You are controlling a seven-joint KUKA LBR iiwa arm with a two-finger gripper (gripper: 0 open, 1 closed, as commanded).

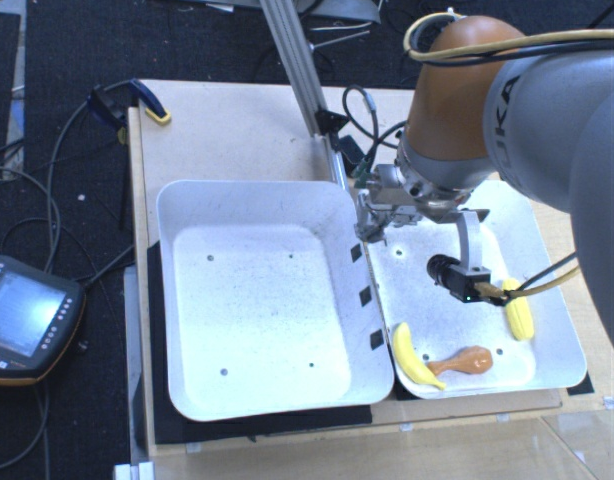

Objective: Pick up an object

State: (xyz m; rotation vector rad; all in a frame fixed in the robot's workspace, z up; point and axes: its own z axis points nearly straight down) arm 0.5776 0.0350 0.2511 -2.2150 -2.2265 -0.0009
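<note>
Dark carpeted floor surrounds a pale wooden bench (227,138) carrying two shallow white bins side by side. Left bin (187,208): white, speckled floor with a few small dark dots. Right bin (547,258): holds three items near its front edge. Item one, a yellow banana (411,358), curved, lying against the bin's left front corner beside the divide between the bins. Item two, an orange-brown drumstick-shaped toy (464,363), lying flat just right of the banana, its thin end touching or nearly touching it. Item three, a yellow corn-like piece (520,315), further right, near the bin's right wall, just beside a small black camera unit on the arm's tooling. Arm: grey with an orange band, entering from the right, wrist over the right bin's rear half. Gripper (372,230): hanging low near the divide between bins, well apart from all three items; whether its jaws are spread or closed cannot be told. Off the bench, left: a handheld pendant with screen (27,318) on the floor, cables trailing.
</note>
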